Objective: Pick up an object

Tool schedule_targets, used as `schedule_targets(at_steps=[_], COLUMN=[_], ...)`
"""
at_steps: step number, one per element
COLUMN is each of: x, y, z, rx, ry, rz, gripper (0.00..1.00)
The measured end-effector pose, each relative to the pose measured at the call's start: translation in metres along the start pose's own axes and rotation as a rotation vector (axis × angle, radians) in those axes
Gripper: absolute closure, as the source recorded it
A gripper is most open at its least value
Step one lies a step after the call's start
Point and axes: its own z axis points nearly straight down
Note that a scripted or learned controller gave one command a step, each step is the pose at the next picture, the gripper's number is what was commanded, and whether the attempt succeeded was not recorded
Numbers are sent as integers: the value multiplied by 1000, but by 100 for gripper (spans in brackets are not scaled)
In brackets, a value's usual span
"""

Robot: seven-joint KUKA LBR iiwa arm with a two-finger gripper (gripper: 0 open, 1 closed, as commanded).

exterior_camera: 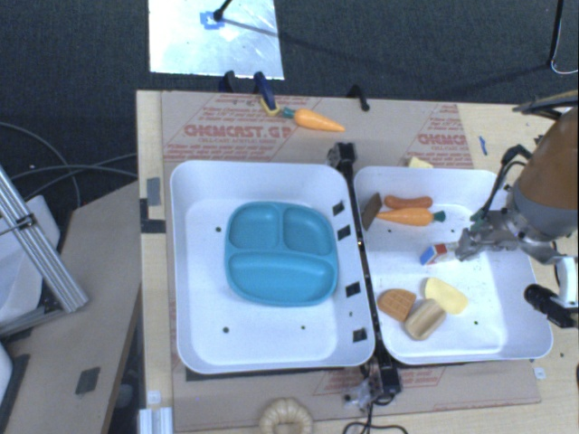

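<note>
In the right bin (pixel 507 337) lie a carrot (pixel 409 216), a sausage (pixel 408 202), a small blue and red piece (pixel 433 254), a yellow slice (pixel 447 296), a round cookie (pixel 396 303) and a tan bread roll (pixel 424 319). My gripper (pixel 467 245) hangs low over the bin's middle, just right of the blue and red piece. Its tips are too small and dark to read. Nothing shows between them.
A blue divided plate (pixel 279 252) fills the middle of the left bin (pixel 208 333). A second carrot (pixel 315 121) lies on the cardboard behind the bins, next to a blue clip (pixel 265 89). A yellow bit (pixel 419 163) sits at the right bin's far rim.
</note>
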Motion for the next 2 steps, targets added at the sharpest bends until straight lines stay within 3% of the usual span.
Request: schedule_targets(at_steps=[2], x=[4], y=[-3], z=[-79], rx=[1], ry=[0], rz=[0], gripper=[100])
